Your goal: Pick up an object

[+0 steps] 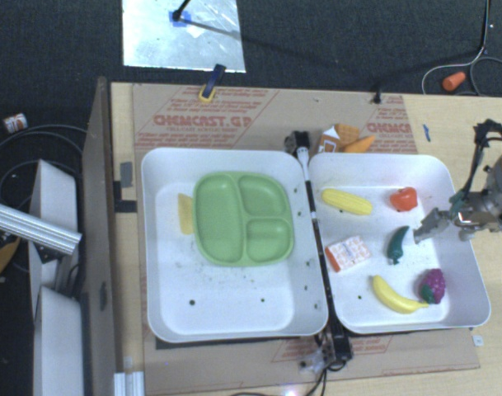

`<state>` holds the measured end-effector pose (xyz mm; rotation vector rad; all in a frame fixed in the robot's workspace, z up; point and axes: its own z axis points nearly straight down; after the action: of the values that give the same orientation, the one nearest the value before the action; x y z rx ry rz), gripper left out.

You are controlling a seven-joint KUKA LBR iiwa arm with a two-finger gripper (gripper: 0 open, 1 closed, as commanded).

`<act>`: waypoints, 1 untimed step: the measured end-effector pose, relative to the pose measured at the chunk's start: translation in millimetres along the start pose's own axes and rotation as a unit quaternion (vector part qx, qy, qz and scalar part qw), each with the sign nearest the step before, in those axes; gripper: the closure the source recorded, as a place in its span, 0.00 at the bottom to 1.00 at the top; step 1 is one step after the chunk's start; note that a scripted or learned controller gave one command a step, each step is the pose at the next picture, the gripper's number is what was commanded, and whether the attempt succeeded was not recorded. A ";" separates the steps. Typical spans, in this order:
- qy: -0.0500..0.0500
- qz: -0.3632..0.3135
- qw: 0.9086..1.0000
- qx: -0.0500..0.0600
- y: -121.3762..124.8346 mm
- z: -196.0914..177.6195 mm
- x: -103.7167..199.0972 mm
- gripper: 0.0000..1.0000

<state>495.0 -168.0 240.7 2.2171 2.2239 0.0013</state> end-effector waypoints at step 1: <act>0.000 0.003 1.000 0.001 -9.7 162.6 -32.9 0.00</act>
<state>485.7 -201.0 78.1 2.2248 2.2181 -0.0010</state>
